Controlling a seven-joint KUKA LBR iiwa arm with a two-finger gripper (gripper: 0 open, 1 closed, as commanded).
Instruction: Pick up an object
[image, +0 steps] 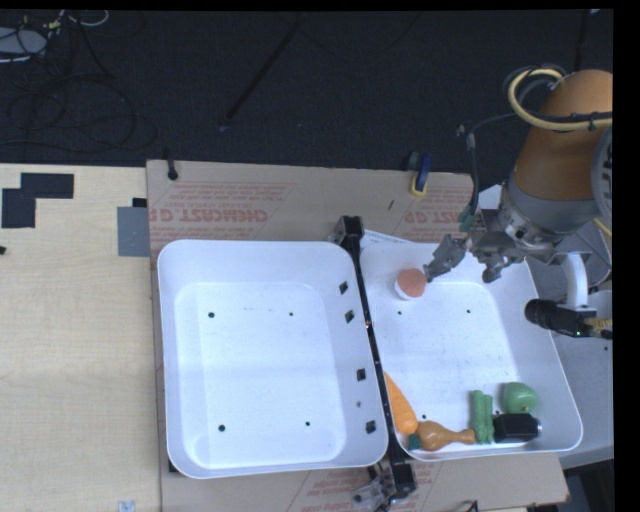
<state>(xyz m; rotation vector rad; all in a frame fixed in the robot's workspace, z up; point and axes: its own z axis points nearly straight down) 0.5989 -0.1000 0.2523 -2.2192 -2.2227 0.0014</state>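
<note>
1. Gripper (468, 258): it hangs over the upper edge of the right bin, its two dark fingers spread apart with nothing between them. One finger (443, 260) points down and to the left, toward the small round object.
2. Arm (560, 150): grey, with an orange band above the wrist, entering from the right side of the camera view; yellow cabling loops above it.
3. Round object (411, 283): small, with a pinkish-orange top and a white side, lying in the upper left part of the right bin, just beside the tip of the nearer finger. Whether the two touch cannot be told.
4. Right bin (480, 330): shallow and white.
5. Objects along the lower edge of the right bin: an orange carrot-shaped piece (399, 403) against the left wall, an orange-brown gourd-shaped piece (443, 435) beside it, an upright green piece (483, 416), a rounded green piece (520, 397) and a black object (516, 428) in the lower right corner.
6. Left bin (260, 360): white, adjoining the right bin along a dark central divider.
7. Desk (70, 350): light wood, with a brown cardboard sheet (280, 200) under both bins.
</note>
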